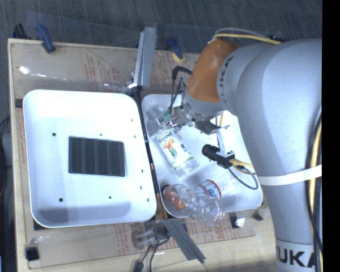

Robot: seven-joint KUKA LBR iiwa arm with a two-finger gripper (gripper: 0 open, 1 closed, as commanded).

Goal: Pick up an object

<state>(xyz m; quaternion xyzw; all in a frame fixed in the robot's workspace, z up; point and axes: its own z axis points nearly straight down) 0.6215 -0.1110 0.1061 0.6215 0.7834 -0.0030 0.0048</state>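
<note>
bench (73, 67): wood | floor (158, 4): dark carpet | gripper (171, 119): finger state unclear

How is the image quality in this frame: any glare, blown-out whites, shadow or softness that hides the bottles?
Camera view: the left bin is nearly blown out, its rim shaded along the bottom; the clear bottles in the right bin blur into the white floor, edges soft; the labelled bottle reads better; the arm blocks much of that bin; the gripper is small and indistinct.
</note>
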